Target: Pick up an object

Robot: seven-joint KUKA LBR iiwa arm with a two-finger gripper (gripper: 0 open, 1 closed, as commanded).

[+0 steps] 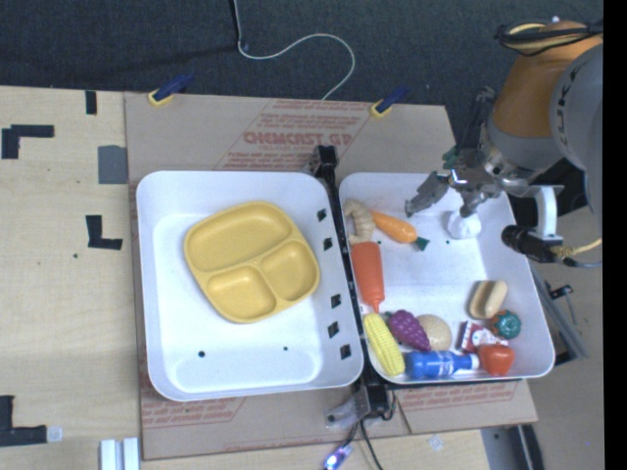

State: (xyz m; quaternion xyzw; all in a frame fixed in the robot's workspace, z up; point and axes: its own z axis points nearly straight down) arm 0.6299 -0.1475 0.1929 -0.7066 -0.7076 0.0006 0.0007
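Over the right bin's [509, 262] upper part, camera view: gripper [449, 196] hangs with its two fingers spread apart, nothing between them, one finger [423, 196] to the left, the other toward the right above a small white object [463, 226] that sits near the bin's top right. Grey arm with orange band [529, 91] comes in from the right. Just left of the gripper, a toy carrot [395, 228] lies on the bin floor, green tip pointing right; beside it at the bin's left wall a pale beige piece [359, 219]. Below that, an orange-red sausage-like toy [368, 272] lies lengthwise along the left wall. Bottom of the bin is crowded: corn cob [383, 344], purple grapes [408, 328], a tan round item [434, 334], blue bottle [438, 364] lying on its side, red tomato-like toy [498, 358], teal ball [506, 324], bread roll [487, 299]. Left bin [162, 262] holds a yellow divided plate [252, 259], roughly centred, tilted at an angle. Both bins sit on a cardboard sheet [274, 130].
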